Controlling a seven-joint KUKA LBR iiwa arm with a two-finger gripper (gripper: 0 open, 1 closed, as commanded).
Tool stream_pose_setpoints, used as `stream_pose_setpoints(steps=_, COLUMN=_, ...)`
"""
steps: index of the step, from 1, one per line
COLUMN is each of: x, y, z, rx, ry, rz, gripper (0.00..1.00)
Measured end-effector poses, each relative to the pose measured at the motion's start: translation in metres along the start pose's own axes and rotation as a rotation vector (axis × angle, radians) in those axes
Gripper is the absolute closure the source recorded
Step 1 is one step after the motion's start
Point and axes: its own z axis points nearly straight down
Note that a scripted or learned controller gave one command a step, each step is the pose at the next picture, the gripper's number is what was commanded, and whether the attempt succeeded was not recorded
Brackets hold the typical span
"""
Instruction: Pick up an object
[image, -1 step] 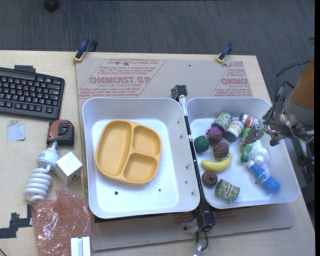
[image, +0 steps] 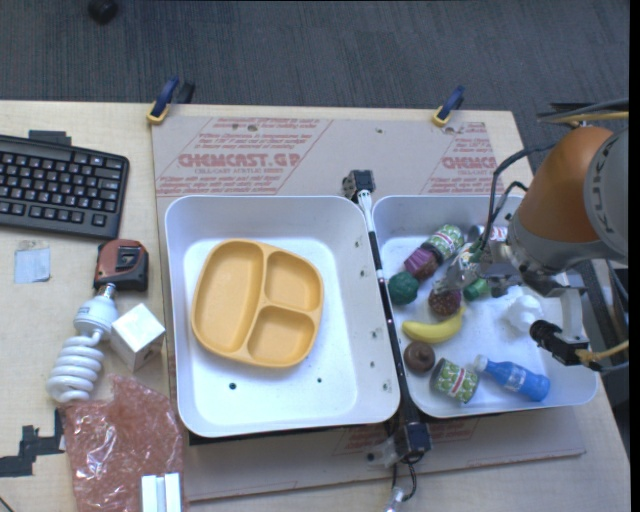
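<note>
A grey robot arm (image: 575, 200) reaches into the right bin (image: 560, 392), its gripper (image: 468, 268) low among toy foods near a strawberry (image: 445, 299) and banana (image: 433, 328); grip state unclear; next it likely must close and lift.

Glossy white plastic bins (image: 190, 300), a matt yellow plastic tray (image: 258, 302), wooden bench (image: 60, 290).

The arm (image: 590, 200) had a wide orange band and a grey shell with rounded shapes. Black cables ran along it in thin curves, and a yellowish cable passed lower down. The gripper (image: 470, 262) was a small metallic part, grey and shiny, below the band
</note>
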Motion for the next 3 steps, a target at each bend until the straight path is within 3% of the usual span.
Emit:
stream_pose_setpoints(steps=1, x=0.023, y=-0.047, z=0.022, rx=0.022, ry=0.0, rz=0.003, gripper=0.0)
stream_pose_setpoints(steps=2, x=0.023, y=-0.045, z=0.011, rx=0.019, ry=-0.001, rz=0.004, gripper=1.0)
stream_pose_setpoints(steps=3, x=0.05, y=-0.089, z=-0.079, rx=0.021, ry=-0.001, rz=0.001, gripper=1.0)
